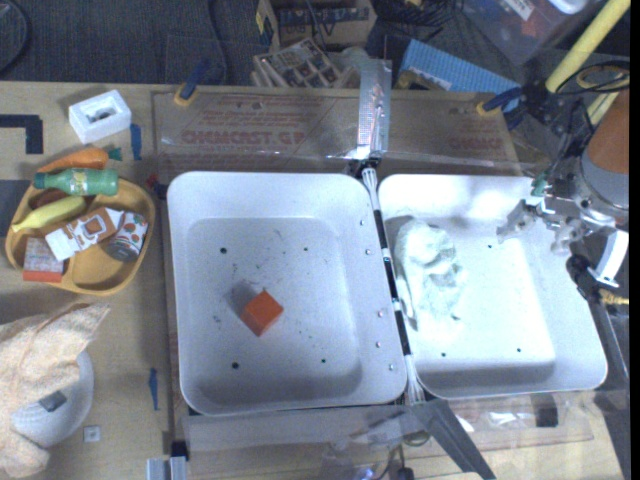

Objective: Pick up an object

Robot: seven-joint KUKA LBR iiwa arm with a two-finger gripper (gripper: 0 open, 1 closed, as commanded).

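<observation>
An orange block [263,312] lies alone slightly left of centre in the left bin [200,208], near the middle of the frame. In the right bin [560,368], a crumpled white cloth [430,268] sits against the left wall. The gripper [545,218] hangs at the right edge of the frame over the right bin's upper right corner; it looks empty, though I cannot tell its state.

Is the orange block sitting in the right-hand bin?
No, the orange block lies in the left bin; the right bin holds a crumpled white item.
</observation>
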